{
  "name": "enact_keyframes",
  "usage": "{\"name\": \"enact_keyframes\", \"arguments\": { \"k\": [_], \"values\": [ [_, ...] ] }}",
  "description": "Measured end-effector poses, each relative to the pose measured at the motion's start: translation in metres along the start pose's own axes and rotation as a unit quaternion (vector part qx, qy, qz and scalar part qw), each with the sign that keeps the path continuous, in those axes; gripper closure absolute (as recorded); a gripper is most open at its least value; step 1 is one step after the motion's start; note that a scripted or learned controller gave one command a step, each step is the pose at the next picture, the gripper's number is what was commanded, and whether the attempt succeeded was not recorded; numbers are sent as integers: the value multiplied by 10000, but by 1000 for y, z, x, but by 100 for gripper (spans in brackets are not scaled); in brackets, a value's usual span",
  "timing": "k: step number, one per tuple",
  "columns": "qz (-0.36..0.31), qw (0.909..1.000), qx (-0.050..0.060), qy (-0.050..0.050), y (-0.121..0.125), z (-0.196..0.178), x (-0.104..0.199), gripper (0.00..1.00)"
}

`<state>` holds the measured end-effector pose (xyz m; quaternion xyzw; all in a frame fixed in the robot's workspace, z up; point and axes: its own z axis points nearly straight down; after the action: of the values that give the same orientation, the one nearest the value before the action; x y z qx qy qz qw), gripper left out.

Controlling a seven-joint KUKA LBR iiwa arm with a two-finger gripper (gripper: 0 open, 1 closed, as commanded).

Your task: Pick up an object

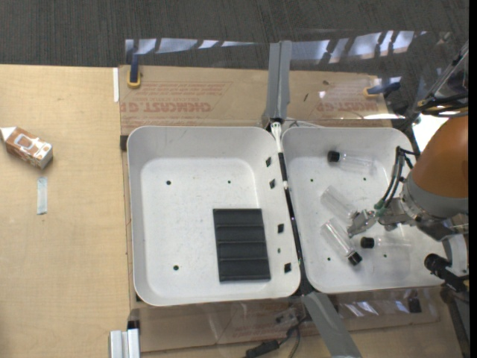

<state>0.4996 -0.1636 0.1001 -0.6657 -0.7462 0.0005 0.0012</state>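
1. The arm (pixel 447 166) reaches in from the right over the right bin (pixel 313 271), with its orange band above the wrist.
2. The gripper (pixel 365 222) is low among clear plastic tubes (pixel 337 233) with black caps; whether it is spread or pressed together, I cannot tell.
3. 1 more clear tube (pixel 350 159) lies near the far wall of the right bin.
4. In the left bin (pixel 149 222), a black ribbed block (pixel 241 245) lies flat towards the near right side.
5. A small box (pixel 28 148) lies on the bench (pixel 59 274), well apart from both bins.
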Motion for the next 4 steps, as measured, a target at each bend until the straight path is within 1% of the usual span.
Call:
{"name": "enact_keyframes", "arguments": {
  "k": [1,2,3,4],
  "values": [
    [-342,9994,-3,-2,12,9,48,0],
    [-1006,9949,-29,1,80,7,-62,0],
    [-1140,9935,-17,-15,122,8,-9,0],
    [-1169,9928,245,58,145,15,-8,0]
  ]
}}
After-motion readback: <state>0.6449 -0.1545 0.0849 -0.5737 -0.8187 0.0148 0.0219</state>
